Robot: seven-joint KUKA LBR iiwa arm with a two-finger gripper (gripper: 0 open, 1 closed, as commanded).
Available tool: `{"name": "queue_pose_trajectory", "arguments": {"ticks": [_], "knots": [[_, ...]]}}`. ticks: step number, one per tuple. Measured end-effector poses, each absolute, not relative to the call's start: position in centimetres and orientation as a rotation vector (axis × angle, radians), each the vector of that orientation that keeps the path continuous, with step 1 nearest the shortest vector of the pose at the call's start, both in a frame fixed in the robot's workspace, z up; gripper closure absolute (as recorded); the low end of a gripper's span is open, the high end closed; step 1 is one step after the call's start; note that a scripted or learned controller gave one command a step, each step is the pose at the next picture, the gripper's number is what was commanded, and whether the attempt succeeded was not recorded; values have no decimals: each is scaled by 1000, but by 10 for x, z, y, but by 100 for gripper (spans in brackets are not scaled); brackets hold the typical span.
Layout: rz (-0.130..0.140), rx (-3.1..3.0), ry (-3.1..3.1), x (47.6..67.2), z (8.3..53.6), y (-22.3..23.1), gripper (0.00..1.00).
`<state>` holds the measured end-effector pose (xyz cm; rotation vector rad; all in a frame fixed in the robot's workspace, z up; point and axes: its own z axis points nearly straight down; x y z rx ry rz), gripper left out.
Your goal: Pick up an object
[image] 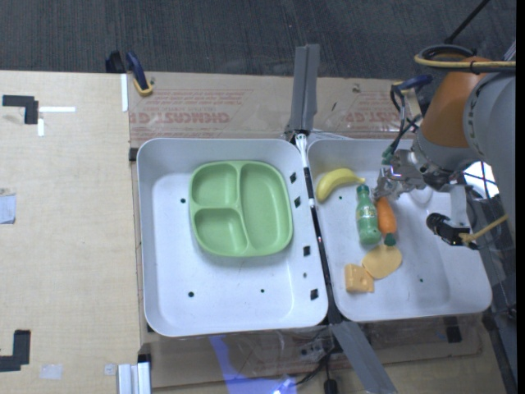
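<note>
Nearest to the camera, in the right bin (pixel 459 298), an orange cheese-like wedge (pixel 358 277) lies close to the front wall. A flat yellow chip-like piece (pixel 383 261) touches it, a little further back. Behind these, a small green bottle (pixel 367 217) lies along the bin floor, and an orange carrot (pixel 386 220) lies just beside it on its right, with the green end pointing to the front. Further back a yellow banana (pixel 335 180) lies near the left wall of this bin, close to the cap of the bottle.

The gripper (pixel 385 189) is low in the bin, just above the far end of the carrot and next to the bottle's top. Whether it is clenched or released I cannot tell, and no object is seen held.

The left bin (pixel 164 302) carries a green divided plate (pixel 241 208) with three compartments.
</note>
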<state>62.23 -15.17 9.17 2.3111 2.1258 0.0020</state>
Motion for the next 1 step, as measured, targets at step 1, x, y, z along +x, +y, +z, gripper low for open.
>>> {"name": "queue_pose_trajectory", "arguments": {"ticks": [1], "knots": [[-10, 2402, 2030, 650, 188, -56, 100]]}}
